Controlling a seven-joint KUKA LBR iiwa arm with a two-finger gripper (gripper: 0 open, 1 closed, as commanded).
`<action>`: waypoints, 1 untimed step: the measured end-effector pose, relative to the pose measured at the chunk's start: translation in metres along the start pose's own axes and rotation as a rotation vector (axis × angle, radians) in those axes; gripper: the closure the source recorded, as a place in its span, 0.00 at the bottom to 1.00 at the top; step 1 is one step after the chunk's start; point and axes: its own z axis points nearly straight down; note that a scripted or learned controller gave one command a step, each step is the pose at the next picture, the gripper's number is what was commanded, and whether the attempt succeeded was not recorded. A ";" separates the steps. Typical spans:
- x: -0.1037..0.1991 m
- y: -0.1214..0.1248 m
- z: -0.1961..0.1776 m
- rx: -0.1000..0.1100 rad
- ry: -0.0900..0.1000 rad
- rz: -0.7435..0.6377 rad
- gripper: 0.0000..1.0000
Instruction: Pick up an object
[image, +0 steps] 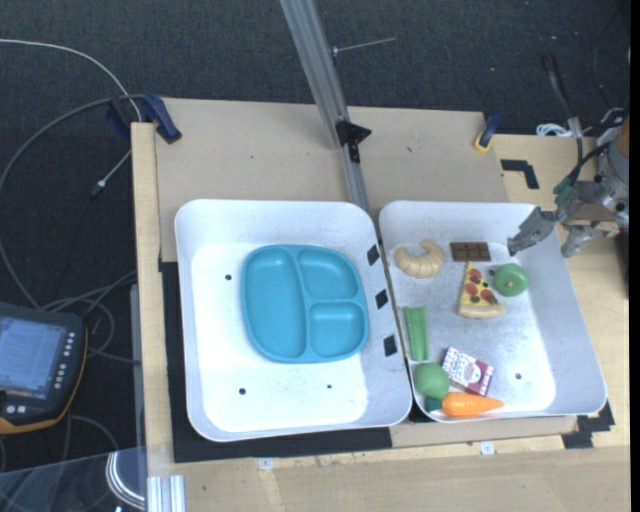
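Observation:
The right bin (560, 345) holds several toy foods: a croissant (418, 259), a brown chocolate bar (469, 250), a pizza slice (479, 292), a green ball-shaped fruit (510, 280), a green stalk (415, 332), a second green fruit (432, 380), a pink packet (467, 370) and an orange carrot (470, 405). My gripper (550, 240) hangs over the bin's far right rim, above and to the right of the green fruit. Its two fingers (525, 238) are spread apart, open, with nothing between them.
The left bin (200, 330) holds a blue divided plate (305, 302). A metal pole (325, 80) slants down to the gap between the bins. Black clips sit along the divide between bins. A tablet (35, 365) and cables lie off the bench to the left.

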 end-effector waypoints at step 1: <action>0.000 0.000 0.000 0.000 0.000 0.000 0.00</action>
